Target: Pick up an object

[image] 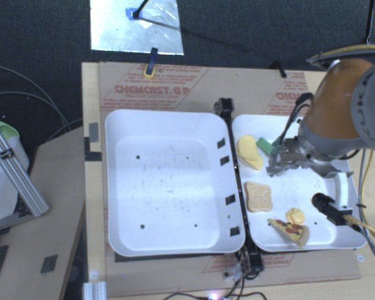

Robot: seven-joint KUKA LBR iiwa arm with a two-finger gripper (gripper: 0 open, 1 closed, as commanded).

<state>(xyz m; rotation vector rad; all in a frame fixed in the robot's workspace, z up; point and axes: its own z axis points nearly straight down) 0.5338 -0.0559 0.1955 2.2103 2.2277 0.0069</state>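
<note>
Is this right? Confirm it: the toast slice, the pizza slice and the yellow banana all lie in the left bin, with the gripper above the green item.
Not quite. The camera view shows the toast slice, pizza slice and yellow banana in the right bin, not the left bin. The gripper is indeed by the green item.

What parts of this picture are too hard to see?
- Gripper: too small and dark in the camera view to tell how its fingers stand.
- Green thing: partly behind the gripper, shape unclear.
- Pizza slice: toppings too small to make out.
- Right bin: far side covered by the arm.
- Arm: cut off by the right edge.
</note>
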